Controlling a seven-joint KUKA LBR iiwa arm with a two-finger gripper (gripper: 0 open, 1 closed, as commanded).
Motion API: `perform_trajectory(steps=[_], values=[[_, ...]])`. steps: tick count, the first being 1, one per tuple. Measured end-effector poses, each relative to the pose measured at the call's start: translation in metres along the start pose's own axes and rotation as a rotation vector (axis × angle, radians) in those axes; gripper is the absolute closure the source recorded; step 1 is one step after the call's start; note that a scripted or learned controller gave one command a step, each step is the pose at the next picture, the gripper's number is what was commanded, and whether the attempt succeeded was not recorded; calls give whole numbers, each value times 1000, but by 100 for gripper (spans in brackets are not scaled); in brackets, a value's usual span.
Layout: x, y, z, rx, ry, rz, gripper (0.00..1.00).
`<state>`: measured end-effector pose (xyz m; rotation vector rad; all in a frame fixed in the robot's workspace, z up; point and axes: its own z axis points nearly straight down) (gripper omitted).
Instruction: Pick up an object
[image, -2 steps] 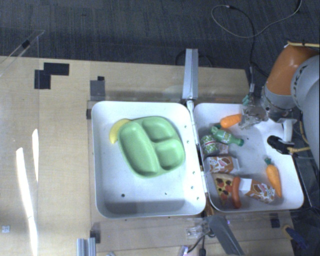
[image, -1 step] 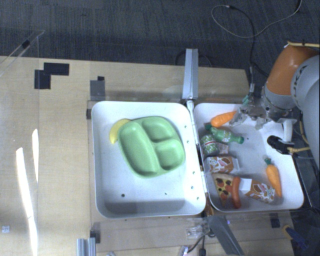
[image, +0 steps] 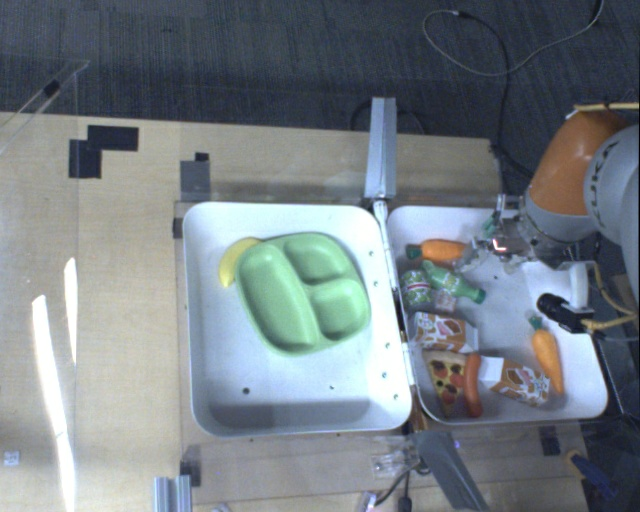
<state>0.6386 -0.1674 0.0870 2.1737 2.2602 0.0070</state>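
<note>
1. The arm (image: 590, 185), grey with its orange band, enters at the upper right of the frame and bends down over the top edge of the right bin (image: 585, 400).
2. The gripper (image: 503, 238) sits low near the upper middle of that bin; it is small and partly blurred, so I cannot tell how it is set, and nothing can be seen held in it.
3. Just left of the gripper lies an orange carrot (image: 442, 250), roughly level across the frame.
4. Below the carrot is a green bottle (image: 452, 282) lying on its side, with a small green can (image: 415, 290) just beside it to the left.
5. Lower in the bin lie a snack packet (image: 438, 331), a pizza slice (image: 447, 380) and what looks like a small orange carton (image: 523, 380).
6. A second carrot (image: 547, 360) lies at the right side, pointing down the frame.
7. The left bin (image: 290, 405) holds a green divided tray (image: 302, 290), with a banana (image: 233, 262) showing at its upper left edge.
</note>
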Motion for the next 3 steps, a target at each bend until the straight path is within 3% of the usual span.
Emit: perform_trajectory(steps=[1, 2, 3], values=[[9, 26, 1, 29, -1, -11, 0], [11, 30, -11, 14, 1, -13, 100], [-27, 21, 0, 1, -1, 100, 100]])
